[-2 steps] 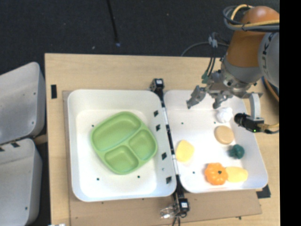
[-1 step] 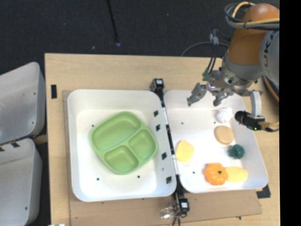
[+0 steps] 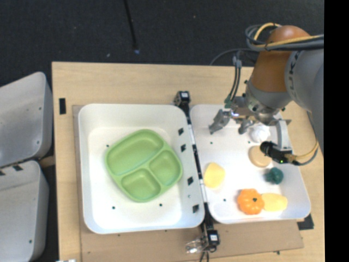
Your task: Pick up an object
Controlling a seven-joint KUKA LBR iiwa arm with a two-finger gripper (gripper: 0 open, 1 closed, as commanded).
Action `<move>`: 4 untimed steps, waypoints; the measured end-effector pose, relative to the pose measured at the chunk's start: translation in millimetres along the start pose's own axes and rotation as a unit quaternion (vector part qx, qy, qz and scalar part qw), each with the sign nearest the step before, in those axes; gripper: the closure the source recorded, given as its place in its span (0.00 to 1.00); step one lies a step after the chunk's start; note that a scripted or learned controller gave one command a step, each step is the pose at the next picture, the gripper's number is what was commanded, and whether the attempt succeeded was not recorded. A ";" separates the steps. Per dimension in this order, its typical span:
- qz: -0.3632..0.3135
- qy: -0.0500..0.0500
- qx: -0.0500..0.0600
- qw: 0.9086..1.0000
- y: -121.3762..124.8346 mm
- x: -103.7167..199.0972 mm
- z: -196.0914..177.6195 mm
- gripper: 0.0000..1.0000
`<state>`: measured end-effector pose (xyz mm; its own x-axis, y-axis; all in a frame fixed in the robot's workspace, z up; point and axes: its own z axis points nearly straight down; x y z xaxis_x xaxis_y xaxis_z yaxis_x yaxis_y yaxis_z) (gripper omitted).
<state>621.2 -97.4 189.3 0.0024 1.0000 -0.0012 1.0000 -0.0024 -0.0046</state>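
Dark floor surrounds the light wooden bench [image 3: 131, 72], which carries two shallow white bins side by side. From my station I see the left bin [image 3: 92, 124] holding a green divided plate [image 3: 144, 164] with three compartments, lying near its middle. In the right bin [image 3: 218, 119], the arm [image 3: 275, 64] reaches over the far edge, and the gripper [image 3: 240, 120] hangs above the far part of the bin floor; I cannot tell how its fingers are set. A small white object [image 3: 259, 132] lies just beside it. Nearer the right edge sit a tan round disc [image 3: 258, 157] and a small dark green ball [image 3: 274, 175]. A pale yellow rounded piece [image 3: 214, 175] rests close to the bin's left edge. Toward the near right corner, an orange pumpkin-like fruit [image 3: 250, 201] with ribbed sides touches a yellow lemon-like piece [image 3: 274, 202].
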 end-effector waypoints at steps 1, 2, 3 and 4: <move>0.000 0.000 0.000 1.000 -5.3 -10.5 51.1 0.00; 0.001 0.000 -0.001 1.000 -5.2 -11.6 90.3 0.00; 0.004 0.000 -0.004 1.000 -4.2 -13.0 77.4 1.00; 0.002 0.000 -0.005 1.000 -1.5 -14.3 33.9 1.00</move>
<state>619.6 -111.8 155.5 0.0072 1.0000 -0.0015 1.0000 -0.0072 0.0049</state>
